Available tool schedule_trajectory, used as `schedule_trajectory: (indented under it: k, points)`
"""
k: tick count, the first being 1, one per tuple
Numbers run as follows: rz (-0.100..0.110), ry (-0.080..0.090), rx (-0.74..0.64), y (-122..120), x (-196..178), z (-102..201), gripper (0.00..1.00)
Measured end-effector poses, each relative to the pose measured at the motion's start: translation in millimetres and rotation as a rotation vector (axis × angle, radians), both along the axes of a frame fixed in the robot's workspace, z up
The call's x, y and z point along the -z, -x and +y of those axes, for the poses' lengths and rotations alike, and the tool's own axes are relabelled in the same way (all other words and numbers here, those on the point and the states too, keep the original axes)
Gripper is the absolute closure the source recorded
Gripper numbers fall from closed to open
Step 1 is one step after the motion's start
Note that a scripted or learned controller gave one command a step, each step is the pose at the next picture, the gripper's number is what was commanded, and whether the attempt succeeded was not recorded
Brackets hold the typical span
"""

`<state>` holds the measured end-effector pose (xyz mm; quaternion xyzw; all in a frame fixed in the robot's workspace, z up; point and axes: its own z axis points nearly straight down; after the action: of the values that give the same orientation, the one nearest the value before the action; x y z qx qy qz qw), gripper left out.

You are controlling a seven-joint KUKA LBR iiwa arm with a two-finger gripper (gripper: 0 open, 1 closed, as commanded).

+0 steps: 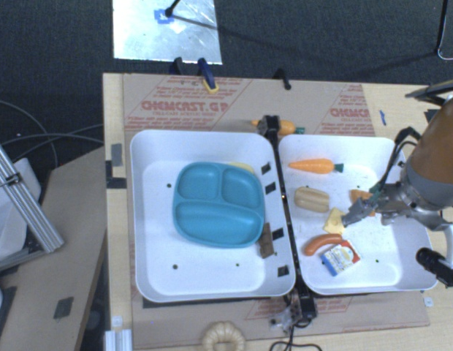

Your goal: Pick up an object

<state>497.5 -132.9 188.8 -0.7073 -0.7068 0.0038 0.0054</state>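
Observation:
My gripper (352, 215) hangs low over the middle of the right bin (380, 269), reaching in from the right. Its tip is right beside a yellow wedge (334, 221), possibly touching it. Around it lie an orange carrot (312, 166), a tan roll (312, 199), a small orange piece (358, 194), a red-orange sausage (321, 244) and a small blue and red carton (339, 258). Nothing is visibly held.
The left bin (157, 269) holds a blue divided plate (218, 203), a brown piece (267, 241) by the divider and a pale yellow item (243, 167) behind the plate. A yellow toy (285, 128) lies beyond the bins' far rim.

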Motion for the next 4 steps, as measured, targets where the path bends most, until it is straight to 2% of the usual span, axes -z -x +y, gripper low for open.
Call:
schedule_trajectory:
  k: [1, 3, 4]
  points:
    - [-0.014, 0.002, -0.004, -3, -7, 1, 0.0]
    - [-0.018, 0.003, -0.002, -10, 103, -1, 0.0]
    - [-0.015, 0.002, -0.002, -9, 93, -1, 1.0]
